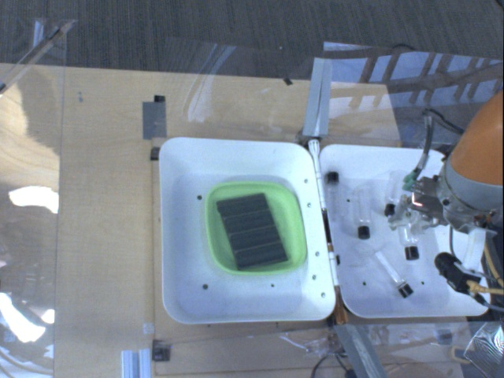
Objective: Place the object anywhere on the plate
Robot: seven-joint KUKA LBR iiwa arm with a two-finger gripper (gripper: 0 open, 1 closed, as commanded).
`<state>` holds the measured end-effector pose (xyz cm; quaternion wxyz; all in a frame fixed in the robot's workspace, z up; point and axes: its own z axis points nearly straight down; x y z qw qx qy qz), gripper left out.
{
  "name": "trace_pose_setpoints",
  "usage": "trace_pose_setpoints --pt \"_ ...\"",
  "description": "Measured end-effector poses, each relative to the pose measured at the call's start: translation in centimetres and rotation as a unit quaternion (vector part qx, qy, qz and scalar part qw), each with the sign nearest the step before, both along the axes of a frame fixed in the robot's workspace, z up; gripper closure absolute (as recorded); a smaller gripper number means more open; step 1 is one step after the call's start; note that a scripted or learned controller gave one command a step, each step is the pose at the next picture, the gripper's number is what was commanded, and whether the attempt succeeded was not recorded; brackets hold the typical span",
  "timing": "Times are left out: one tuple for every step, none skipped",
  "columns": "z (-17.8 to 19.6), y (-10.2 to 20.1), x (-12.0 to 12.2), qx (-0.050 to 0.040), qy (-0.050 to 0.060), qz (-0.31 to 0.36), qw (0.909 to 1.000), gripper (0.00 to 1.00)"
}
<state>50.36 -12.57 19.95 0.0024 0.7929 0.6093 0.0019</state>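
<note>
Plate point(214, 235): we see the green plate in the left bin point(181, 290), well left of the end effector, with the dark ridged object point(250, 231) already lying on it.
Risk: we judge a further reach could nudge it off.
End effector point(413, 211): over the right bin point(370, 302); we cannot tell its opening or any hold.
Hidden: arm cut off rightward; clear pieces beneath are hard to read.

The arm point(479, 164) is cut off at the 3 o'clock edge, and the small clear black-capped pieces point(391, 272) beneath its gripper point(409, 211) are too faint to identify.
</note>
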Motion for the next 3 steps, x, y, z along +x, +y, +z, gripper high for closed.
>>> trace_pose_setpoints --pt "0.0 0.0 0.0 0.0000 0.000 0.000 1.0000 0.00" --pt "7.3 -3.4 9.1 -0.0009 -0.002 0.000 1.0000 0.00" --pt "4.5 -3.5 9.6 -0.0002 0.001 -0.015 0.9999 0.00"
